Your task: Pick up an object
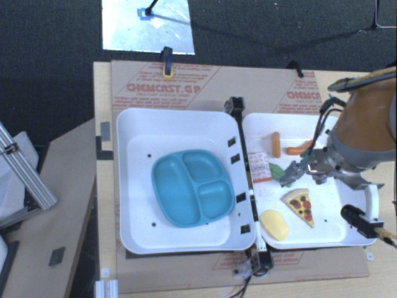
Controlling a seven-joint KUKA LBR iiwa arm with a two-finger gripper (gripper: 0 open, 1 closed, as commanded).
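Observation:
My gripper (294,172) hangs low over the middle of the right bin (322,124). Its tip is right beside a dark green leafy piece (276,169); whether they touch is unclear. Just below the gripper lies a toy pizza slice (299,204). A yellow lemon-like lump (274,224) rests at the bin's front left. At the back lie an orange sausage (275,144) and a second orange piece (298,148). A red-and-white packet (259,165) leans by the left wall.
The left bin (133,135) holds a blue divided plate (189,187). Black clips (236,160) run along the wall between the two bins. The arm's orange band (372,113) looms over the right bin's right side.

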